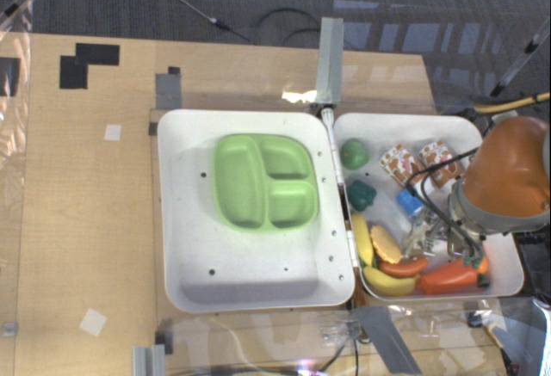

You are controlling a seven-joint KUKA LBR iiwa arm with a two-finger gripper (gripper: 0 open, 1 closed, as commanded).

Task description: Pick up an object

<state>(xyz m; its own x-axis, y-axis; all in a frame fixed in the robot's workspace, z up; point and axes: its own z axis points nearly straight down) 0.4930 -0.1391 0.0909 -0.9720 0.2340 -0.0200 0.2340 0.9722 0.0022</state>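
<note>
Two white bins sit side by side on the surface [86, 219]. The left bin [185, 194] holds a green tray [263, 181] with three parts. The right bin [508, 275] is full of toy food.

The arm [512, 168] comes in from three o'clock and hangs low over the right bin. Its claw [439, 238] is down among the toys near the bin's middle. I cannot tell how the claw is set, because the metal bits are small and mixed up with the toys under them.

At the bin's eleven o'clock is a green ball [353, 152], and just below it a darker green lump [360, 194]. Two snack packs [417, 161] lie at twelve o'clock. A small blue thing [409, 202] sits near the middle. At seven o'clock is a banana [379, 275]. An orange carrot [448, 277] and a red pepper [403, 266] lie at six o'clock, right by the claw.

Nothing looks lifted yet. Every toy seems to lie flat in the bin. I think the arm has reached its spot, and the grab and the lift are not yet done. The toys nearest the claw are the carrot and the pepper, so one of them may be the pick.
</note>
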